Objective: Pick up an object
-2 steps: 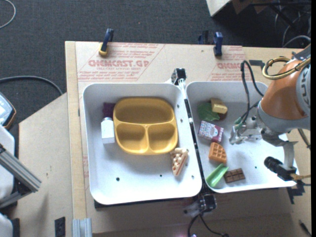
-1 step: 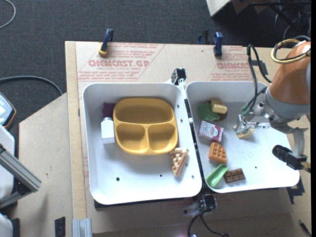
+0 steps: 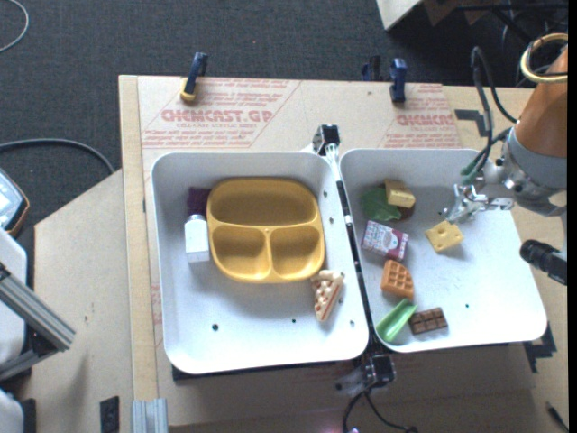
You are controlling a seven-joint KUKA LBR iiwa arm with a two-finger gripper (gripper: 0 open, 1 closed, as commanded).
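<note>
The gripper [image 3: 469, 202] hangs low over the right bin [image 3: 505, 318] near its far right side; whether it is open or closed cannot be told, and nothing can be seen in its grasp. Just in front of it and slightly left lies a cheese wedge [image 3: 444, 236]. Further left sit a pink carton [image 3: 384, 239] and a waffle [image 3: 397, 279]. Well to its left, in the left bin [image 3: 171, 233], rests a yellow divided plate [image 3: 266, 229].
</note>
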